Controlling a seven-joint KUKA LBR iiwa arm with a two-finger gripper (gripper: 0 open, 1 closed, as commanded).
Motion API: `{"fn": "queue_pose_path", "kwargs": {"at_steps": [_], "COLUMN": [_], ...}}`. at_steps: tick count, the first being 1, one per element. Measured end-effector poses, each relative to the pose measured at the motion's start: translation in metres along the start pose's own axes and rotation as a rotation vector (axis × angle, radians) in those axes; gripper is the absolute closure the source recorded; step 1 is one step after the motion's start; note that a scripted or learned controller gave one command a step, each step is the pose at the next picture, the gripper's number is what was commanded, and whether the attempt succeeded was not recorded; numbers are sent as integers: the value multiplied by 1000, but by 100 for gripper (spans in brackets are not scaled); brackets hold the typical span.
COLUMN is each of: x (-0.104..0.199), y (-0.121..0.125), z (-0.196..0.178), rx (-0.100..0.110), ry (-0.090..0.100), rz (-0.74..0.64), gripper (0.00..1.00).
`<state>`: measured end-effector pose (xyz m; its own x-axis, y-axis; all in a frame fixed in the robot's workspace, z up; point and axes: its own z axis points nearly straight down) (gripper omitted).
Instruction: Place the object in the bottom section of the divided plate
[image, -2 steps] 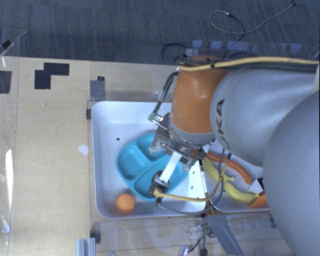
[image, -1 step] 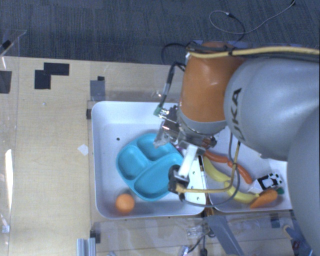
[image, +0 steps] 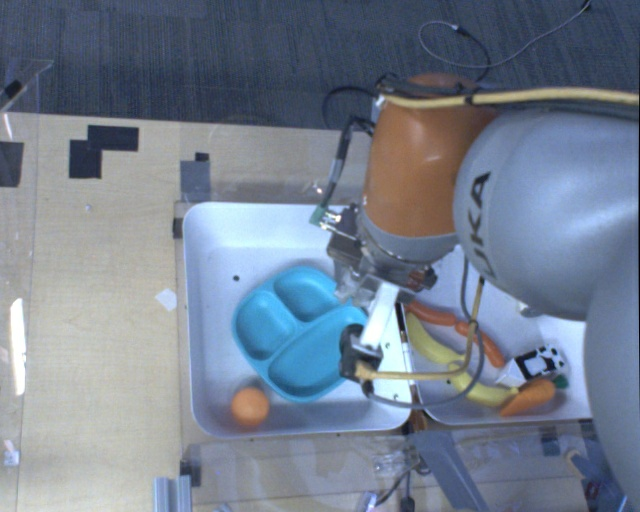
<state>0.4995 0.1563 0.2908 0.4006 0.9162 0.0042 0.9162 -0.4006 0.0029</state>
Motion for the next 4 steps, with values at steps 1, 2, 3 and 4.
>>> {"fn": "queue_pose_path", "kwargs": {"at_steps": [1,2,3,4], "x": [0,0,20,72], "y": [0,2,67,56], "z": [0,-11,-95,-11], "rx": [0,-2,-1,2], "ry": [0,2,-1,-3], "rz": [1,-1,197,36], "gripper": [0,100,100,100]}}
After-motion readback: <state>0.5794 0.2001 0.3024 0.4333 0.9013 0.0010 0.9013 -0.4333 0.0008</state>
